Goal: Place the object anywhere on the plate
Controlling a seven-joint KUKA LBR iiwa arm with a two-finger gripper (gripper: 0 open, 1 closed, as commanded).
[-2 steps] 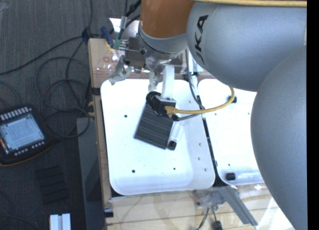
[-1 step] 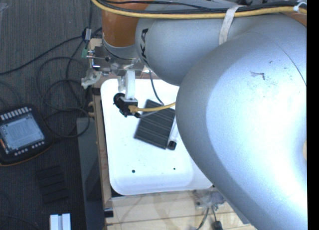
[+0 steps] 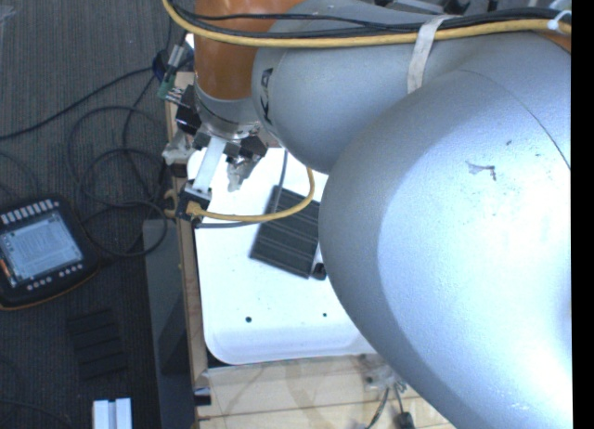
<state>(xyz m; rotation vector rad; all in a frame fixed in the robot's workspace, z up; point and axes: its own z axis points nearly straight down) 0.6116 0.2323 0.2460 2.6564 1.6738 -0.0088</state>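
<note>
My gripper (image 3: 241, 165) hangs over the far left corner of a white bin (image 3: 278, 330), just below the orange band of the wrist. A flat black ribbed slab (image 3: 286, 234) lies in the bin, tilted, a little below and to the right of the gripper and apart from it. I see nothing held under the gripper. The big grey arm covers the right part of the bin and everything beyond it.
The bin's left wall runs along the bench's wooden edge (image 3: 190, 306). Beyond that edge is dark floor with cables and a hand-held control pendant (image 3: 37, 251). The near part of the bin floor is bare white with a few small dark specks.
</note>
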